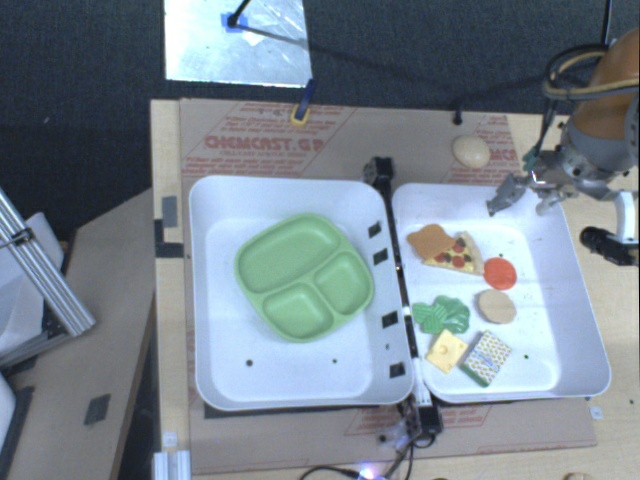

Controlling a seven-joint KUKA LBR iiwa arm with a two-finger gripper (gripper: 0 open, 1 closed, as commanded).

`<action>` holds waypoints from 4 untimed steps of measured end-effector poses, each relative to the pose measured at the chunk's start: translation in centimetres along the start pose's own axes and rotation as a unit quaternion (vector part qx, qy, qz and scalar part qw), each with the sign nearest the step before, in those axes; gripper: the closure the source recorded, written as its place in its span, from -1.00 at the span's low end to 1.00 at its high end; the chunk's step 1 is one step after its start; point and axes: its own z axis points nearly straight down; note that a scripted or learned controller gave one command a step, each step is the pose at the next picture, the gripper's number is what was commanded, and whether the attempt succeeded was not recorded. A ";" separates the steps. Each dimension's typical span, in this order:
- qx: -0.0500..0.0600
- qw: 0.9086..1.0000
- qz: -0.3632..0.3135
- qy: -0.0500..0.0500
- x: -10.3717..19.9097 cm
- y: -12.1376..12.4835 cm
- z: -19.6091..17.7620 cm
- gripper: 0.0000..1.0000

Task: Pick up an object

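Observation:
The right bin (570,268) holds several toy foods: a pizza slice (447,248), a red disc (500,273), a tan round piece (496,307), a green leafy piece (443,316), a yellow cheese wedge (447,351) and a patterned green block (486,357). My gripper (524,200) hangs over the bin's far right corner, above and to the right of the pizza slice. Its fingers are spread open with nothing between them.
The left bin (215,368) holds a green divided plate (303,276). A beige egg-shaped object (471,151) lies on the cardboard beyond the right bin. A black divider (392,268) runs between the bins. A foil sheet (238,28) lies at the far back.

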 end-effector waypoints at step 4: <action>-0.002 1.000 0.000 0.000 0.0 1.2 2.2 1.00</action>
